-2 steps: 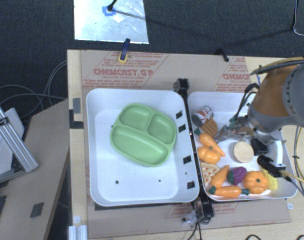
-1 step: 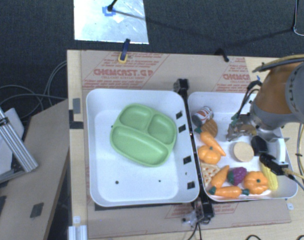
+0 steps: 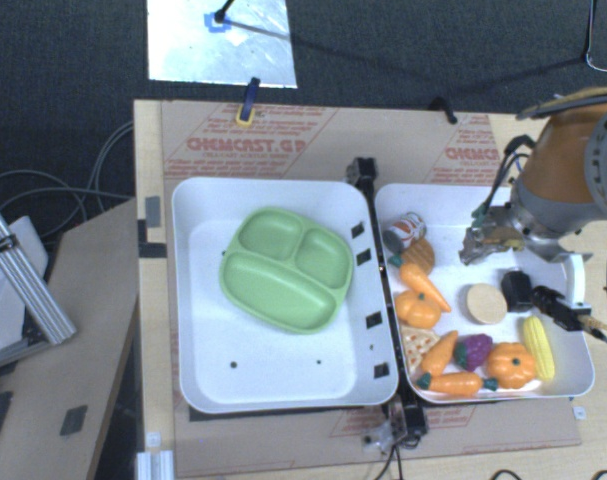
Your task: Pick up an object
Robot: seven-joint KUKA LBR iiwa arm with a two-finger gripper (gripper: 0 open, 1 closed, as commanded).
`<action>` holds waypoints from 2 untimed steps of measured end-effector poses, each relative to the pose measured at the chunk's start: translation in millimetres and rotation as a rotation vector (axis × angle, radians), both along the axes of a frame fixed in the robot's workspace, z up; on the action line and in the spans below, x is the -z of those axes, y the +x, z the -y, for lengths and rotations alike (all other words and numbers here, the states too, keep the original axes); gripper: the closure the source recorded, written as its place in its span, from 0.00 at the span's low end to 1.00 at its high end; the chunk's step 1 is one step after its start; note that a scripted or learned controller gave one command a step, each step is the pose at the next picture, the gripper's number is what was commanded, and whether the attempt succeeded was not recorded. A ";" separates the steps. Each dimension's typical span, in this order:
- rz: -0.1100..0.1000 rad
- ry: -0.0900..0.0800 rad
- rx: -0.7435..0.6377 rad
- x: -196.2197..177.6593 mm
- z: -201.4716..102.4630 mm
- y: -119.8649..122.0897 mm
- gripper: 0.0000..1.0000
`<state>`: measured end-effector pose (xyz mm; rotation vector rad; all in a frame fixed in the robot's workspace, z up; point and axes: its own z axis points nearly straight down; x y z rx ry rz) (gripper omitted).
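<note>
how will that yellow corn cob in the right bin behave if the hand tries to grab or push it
The corn cob looks like a rigid toy, so probably stiff and light. Its long rounded shape suggests it could roll sideways if nudged. It lies beside the bin wall and close to the orange pumpkin, so a push would likely jam it rather than free it.

Arm (image 3: 573,163) cut off at right edge; upper links out of frame. Pincer (image 3: 493,236) seen from above, finger gap not readable against wrist body. Right bin (image 3: 453,200) far-right rim partly covered by arm and black bracket (image 3: 543,303). Small item by bin divider (image 3: 405,230), brown-white, too small to identify. Waffle-like piece (image 3: 415,346) partly under carrot (image 3: 440,353).
</note>
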<state>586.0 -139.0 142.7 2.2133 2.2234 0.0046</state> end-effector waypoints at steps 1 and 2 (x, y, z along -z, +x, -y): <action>0.002 0.000 -0.001 -61.5 -4.2 -4.1 1.00; -0.001 0.001 -0.001 -83.2 -4.3 -3.0 1.00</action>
